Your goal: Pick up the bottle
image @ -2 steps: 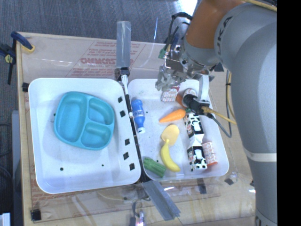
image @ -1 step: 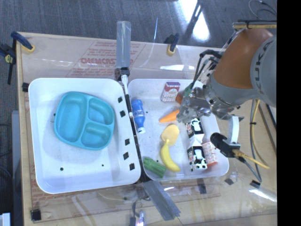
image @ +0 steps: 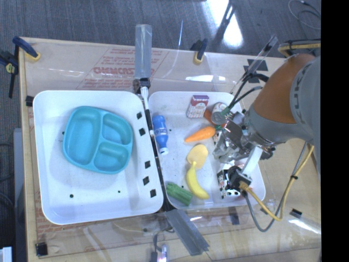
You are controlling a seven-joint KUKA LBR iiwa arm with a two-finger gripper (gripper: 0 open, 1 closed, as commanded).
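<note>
The bottle (image: 159,133) is small and blue with a white cap end. It lies on its side at the left edge of the right bin (image: 177,100), close to the divider between the bins. My gripper (image: 225,149) is low over the right side of that bin, well to the right of the bottle. A carrot and a yellow piece of fruit lie between them. Nothing can be seen held in the gripper.
The right bin also holds an orange carrot (image: 200,134), a yellow fruit (image: 198,154), a banana (image: 196,182), a green vegetable (image: 179,192), a red-and-white carton (image: 198,106) and a round can (image: 218,113). A blue divided plate (image: 98,140) lies in the left bin (image: 49,201).
</note>
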